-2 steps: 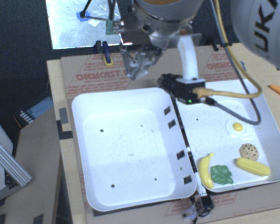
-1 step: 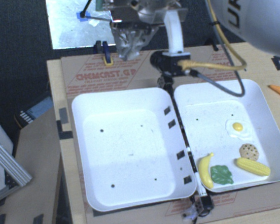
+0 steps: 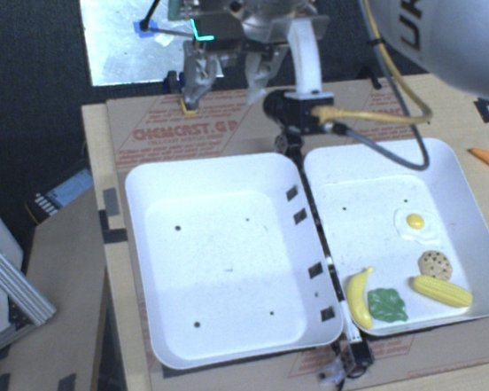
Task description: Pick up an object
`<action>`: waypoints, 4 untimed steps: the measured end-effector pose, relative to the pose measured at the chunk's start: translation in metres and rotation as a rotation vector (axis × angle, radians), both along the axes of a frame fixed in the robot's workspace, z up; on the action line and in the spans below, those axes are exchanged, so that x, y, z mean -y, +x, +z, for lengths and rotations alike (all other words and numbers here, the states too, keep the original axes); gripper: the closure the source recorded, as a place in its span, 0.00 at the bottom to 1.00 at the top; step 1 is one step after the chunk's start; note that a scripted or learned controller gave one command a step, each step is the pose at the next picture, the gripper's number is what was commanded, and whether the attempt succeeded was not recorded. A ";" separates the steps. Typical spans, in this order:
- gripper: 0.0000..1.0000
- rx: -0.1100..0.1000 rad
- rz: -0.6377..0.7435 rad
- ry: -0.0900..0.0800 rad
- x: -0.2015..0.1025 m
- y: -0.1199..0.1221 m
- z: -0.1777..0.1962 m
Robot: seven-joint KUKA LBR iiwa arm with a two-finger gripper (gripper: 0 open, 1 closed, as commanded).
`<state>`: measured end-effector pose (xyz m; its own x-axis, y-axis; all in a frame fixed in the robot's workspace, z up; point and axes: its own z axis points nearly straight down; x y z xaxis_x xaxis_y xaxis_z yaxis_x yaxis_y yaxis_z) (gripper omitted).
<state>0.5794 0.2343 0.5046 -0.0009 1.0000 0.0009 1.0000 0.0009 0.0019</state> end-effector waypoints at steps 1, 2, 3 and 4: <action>0.00 0.001 0.006 0.002 0.000 -0.044 0.033; 1.00 0.002 0.007 0.003 -0.001 -0.042 0.042; 0.00 0.001 0.007 0.002 -0.001 -0.042 0.042; 0.00 -0.004 0.005 0.000 0.000 -0.090 0.030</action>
